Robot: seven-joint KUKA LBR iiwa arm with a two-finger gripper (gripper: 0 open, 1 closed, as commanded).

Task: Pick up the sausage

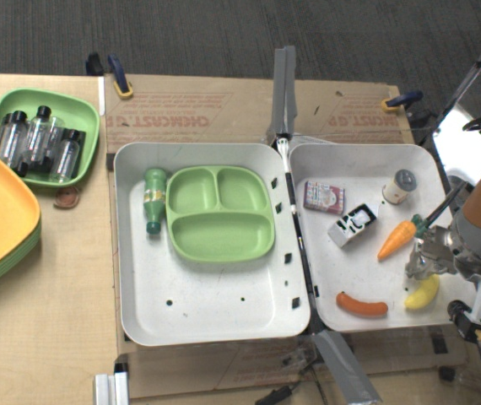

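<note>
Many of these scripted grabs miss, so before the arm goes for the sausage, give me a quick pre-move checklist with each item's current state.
1. Target in sight: the orange-red sausage lies flat near the front of the right shallow white bin: ok.
2. Top of the sausage uncovered: ok.
3. Room around it: the yellow plastic banana lies apart to its right, the orange toy carrot apart behind: ok.
4. Claw over the sausage: not ok, it is above the banana and carrot.
5. Claw carrying nothing: cannot tell.

orange-red sausage [362, 305], green divided plate [220, 213], white bins [131, 251]
</note>
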